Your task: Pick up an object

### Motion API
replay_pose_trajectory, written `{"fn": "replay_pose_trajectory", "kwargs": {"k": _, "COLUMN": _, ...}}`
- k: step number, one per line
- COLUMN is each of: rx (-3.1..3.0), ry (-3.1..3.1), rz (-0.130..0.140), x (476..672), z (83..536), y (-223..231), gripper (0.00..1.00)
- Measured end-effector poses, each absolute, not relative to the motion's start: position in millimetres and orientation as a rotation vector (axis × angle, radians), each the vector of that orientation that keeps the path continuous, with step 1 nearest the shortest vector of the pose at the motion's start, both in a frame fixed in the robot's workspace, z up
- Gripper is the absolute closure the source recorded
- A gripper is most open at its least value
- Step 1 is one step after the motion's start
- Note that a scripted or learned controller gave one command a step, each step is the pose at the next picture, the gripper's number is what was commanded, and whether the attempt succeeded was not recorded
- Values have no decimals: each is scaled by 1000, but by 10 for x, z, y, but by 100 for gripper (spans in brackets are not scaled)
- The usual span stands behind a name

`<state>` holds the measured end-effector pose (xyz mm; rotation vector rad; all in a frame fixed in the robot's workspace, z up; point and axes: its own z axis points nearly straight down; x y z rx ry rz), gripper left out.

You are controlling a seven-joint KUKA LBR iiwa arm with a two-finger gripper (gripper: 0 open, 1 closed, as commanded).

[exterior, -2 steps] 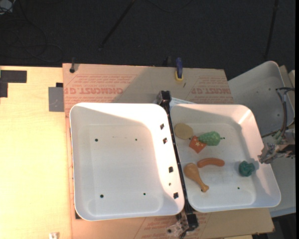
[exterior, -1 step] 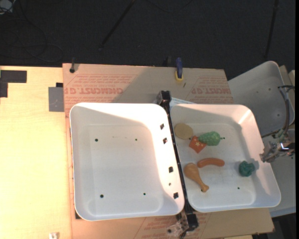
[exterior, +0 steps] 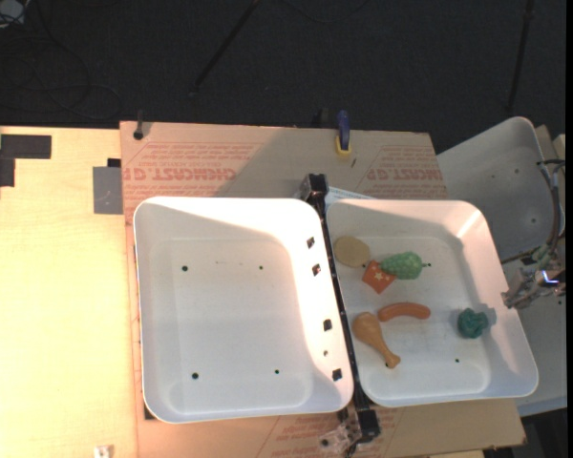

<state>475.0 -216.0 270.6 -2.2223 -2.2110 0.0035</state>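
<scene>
Toy chicken drumstick (exterior: 375, 338) lies in right bin (exterior: 497, 370), beside sausage (exterior: 404, 312).

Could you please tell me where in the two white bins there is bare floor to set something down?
The left white bin has bare floor from wall to wall. In the right white bin, bare strips run along the far wall and the near wall. Its middle is crowded: tan round piece, green leafy toy, orange-red block, red sausage, tan drumstick, teal lump.

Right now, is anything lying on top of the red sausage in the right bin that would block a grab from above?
No. The red sausage lies uncovered on the right bin floor, apart from the drumstick and the orange block.
</scene>
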Motion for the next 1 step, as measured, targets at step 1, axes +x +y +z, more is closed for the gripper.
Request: {"fn": "replay_pose_trajectory", "kwargs": {"k": 1, "rx": -2220, "ry": -2211, "rz": 4, "x": 4749, "z": 2799, "y": -2167, "gripper": 100}}
